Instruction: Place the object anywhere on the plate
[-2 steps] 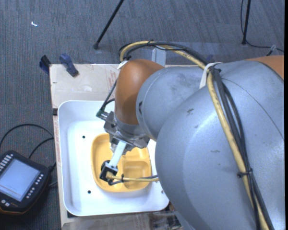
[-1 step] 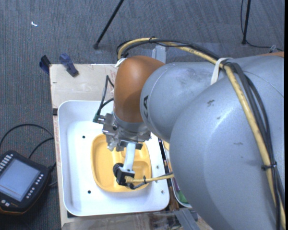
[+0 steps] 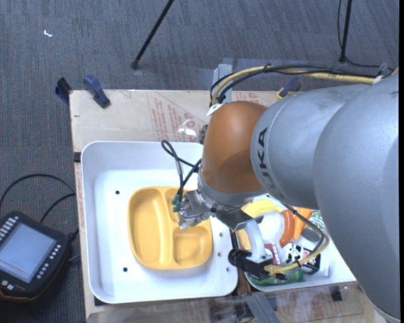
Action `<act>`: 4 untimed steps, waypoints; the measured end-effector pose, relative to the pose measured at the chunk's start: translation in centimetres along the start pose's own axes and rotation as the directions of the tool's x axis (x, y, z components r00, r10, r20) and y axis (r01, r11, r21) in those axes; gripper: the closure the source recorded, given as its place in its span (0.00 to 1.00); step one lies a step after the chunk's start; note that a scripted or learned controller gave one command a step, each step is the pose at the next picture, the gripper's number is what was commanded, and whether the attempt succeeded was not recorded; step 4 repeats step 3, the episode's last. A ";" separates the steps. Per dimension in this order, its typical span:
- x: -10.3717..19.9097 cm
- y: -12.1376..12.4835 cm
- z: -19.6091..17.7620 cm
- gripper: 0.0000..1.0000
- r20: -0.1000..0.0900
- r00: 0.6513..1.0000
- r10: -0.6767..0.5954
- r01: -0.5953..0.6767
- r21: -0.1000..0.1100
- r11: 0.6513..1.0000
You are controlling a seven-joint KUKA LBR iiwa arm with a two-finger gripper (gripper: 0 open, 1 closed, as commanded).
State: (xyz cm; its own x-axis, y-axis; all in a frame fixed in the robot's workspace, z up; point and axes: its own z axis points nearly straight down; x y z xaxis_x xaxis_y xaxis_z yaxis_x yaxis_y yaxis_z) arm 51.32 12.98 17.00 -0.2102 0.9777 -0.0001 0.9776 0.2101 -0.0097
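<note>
The gripper [image 3: 184, 219] hangs low over the yellow plate [image 3: 150, 237], its tip at the ridge that parts the plate's two smaller right-hand compartments. The wrist housing and a loop of black cable cover it from above, so I cannot tell how far open it is or whether it has hold of anything. No thing can be made out on the bare yellow of the plate around the tip; the large left compartment shows plain.

The plate lies in the left bin [image 3: 106, 247], toward that bin's right side. Which thing is the one to be placed cannot be told. The loose things that show all lie in the right bin [image 3: 326, 269], to the right of the gripper and apart from it: a yellow rounded piece [image 3: 259, 209], a white piece [image 3: 273, 226] just below it, and an orange piece [image 3: 288, 225] beside the white one. Much of that bin is hidden under the arm [image 3: 323, 153], whose orange band [image 3: 232, 150] sits directly above the gripper.

Both bins rest on the bench [image 3: 141, 113], which has two blue clamps [image 3: 94, 90] at its far left corner. A pendant with a screen [image 3: 21, 254] lies on the carpet at the left.
</note>
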 end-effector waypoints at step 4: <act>3.9 3.2 -0.5 1.00 0.002 0.901 0.435 -0.435 0.000 0.901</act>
